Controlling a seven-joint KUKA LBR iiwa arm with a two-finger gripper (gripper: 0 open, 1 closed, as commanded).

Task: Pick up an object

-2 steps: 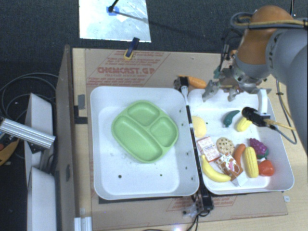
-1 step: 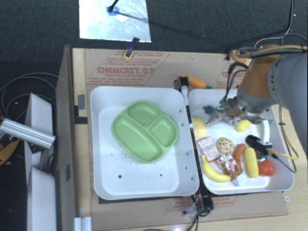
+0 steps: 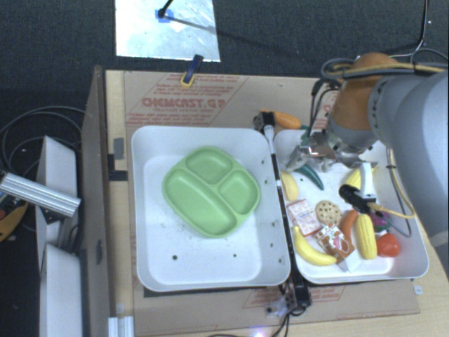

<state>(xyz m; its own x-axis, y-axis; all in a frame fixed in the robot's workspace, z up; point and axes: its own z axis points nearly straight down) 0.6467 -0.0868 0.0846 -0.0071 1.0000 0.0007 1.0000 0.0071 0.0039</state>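
Observation:
My gripper [image 3: 306, 157] hangs low over the far left corner of the right bin [image 3: 414, 262], under the orange-banded wrist. Just beneath and in front of it lies a dark green pepper-like piece [image 3: 314, 177]. Toy foods fill the bin: a small yellow piece [image 3: 289, 186], a pink wafer [image 3: 302, 215], a round cookie [image 3: 327, 210], a banana [image 3: 312, 248], a brown-and-white biscuit [image 3: 335, 241], an orange sausage [image 3: 348, 222], a corn cob [image 3: 365, 234] and a red tomato [image 3: 388, 244]. I see nothing clearly held.
The left bin [image 3: 161, 258] holds a green divided plate [image 3: 212, 189]. An orange carrot [image 3: 287, 121] lies behind the bins near the divider. The grey arm covers the far right of the right bin.

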